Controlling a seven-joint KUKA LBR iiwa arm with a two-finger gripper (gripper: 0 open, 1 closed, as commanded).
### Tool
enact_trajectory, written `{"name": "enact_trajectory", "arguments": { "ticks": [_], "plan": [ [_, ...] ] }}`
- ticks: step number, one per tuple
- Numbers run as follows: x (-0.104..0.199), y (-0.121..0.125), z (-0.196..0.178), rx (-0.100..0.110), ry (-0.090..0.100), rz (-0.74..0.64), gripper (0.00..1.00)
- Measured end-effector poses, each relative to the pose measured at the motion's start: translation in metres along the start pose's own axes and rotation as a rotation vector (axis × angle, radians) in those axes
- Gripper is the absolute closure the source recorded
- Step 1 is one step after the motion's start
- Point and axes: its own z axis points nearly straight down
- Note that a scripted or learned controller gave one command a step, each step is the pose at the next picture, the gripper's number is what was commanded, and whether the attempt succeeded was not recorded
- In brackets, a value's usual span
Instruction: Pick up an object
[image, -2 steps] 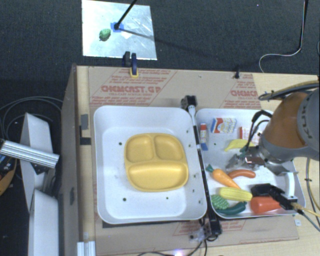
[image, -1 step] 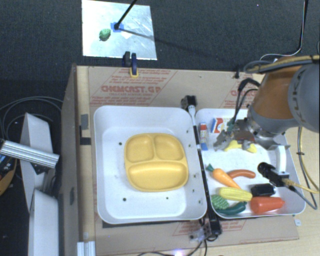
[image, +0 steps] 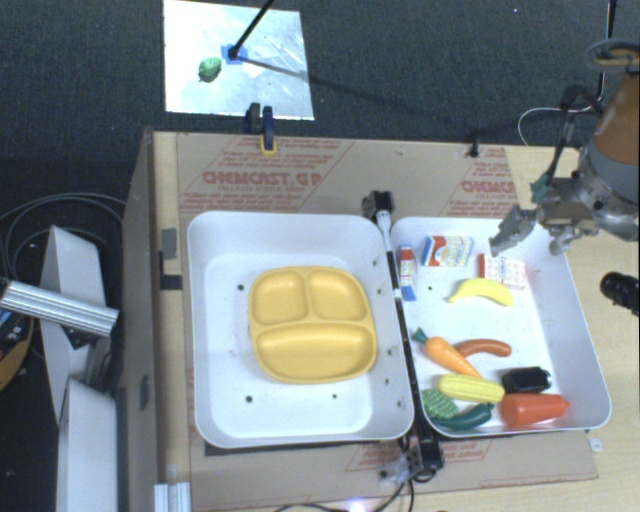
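- Nearest the camera, at the 6 o'clock rim of the right bin (image: 590, 385), sit a red pepper (image: 533, 407), a green cucumber (image: 462, 419) and a leafy green piece (image: 436, 403), close together.
- Just beyond them lie a corn cob (image: 470, 388) and a black block (image: 524, 379); the corn touches the cucumber.
- Toward the bin's middle, a carrot (image: 446, 352) and a red sausage (image: 484, 348) lie side by side, nearly touching.
- At 9 o'clock from these, the left bin (image: 215, 300) holds a yellow divided tray (image: 311, 323), sitting flat in its centre.
- Farther up the right bin a banana (image: 480, 291) lies free, just below a small red-and-white box (image: 503, 270).
- At the 12 o'clock end rests another printed carton (image: 446, 251), with a slim tube-like item (image: 406, 272) along the wall at 9 o'clock.
- The claw (image: 533, 232) hangs over the bin's 1 o'clock corner, above the small box and banana; its two fingers look spread apart, with nothing between them.
- Progress, as I judge it: nothing is picked yet. Every object lies in the bin, so descent, closing and lifting all remain; the box or banana seems the likeliest target.
- Farthest back on the tabletop (image: 300, 170), a blue-and-yellow clamp (image: 262, 124) sits at 12 o'clock.
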Motion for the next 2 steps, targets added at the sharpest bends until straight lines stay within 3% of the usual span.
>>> {"name": "enact_trajectory", "arguments": {
  "ticks": [1,2],
  "plan": [
    [-0.031,-0.069,0.095,0.007,0.001,0.001,0.0],
    [0.009,-0.071,0.238,0.005,0.002,0.0,0.0]
  ]
}}
